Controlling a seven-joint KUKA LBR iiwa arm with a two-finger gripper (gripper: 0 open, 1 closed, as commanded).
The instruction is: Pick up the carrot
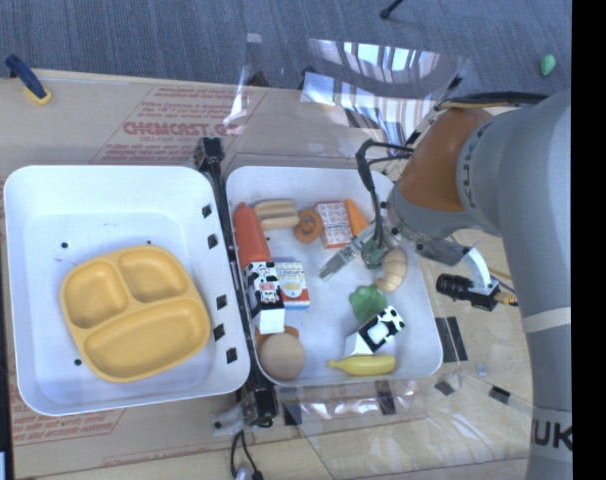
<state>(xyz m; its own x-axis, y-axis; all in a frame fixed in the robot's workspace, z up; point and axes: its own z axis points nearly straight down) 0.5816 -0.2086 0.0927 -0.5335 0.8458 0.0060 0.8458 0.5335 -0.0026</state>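
Note:
The carrot (356, 216) is a small orange wedge in the right bin (423, 338), near its far side, lying against a red and white box (333, 225). My gripper (354, 258) hangs just in front of the carrot, low over the bin floor. It is open: one finger (335, 264) points left and the other sits by a pale beige food piece (393, 268), with nothing between them. The grey arm with its orange band (438, 163) comes in from the right.
The right bin also holds a long red sausage (249, 236), a bun (276, 211), a doughnut (306, 228), milk cartons (278, 286), a brown ball (281, 356), a banana (363, 365), a green piece (367, 301) and a cow-print carton (380, 330). The left bin (43, 193) holds a yellow divided plate (135, 311).

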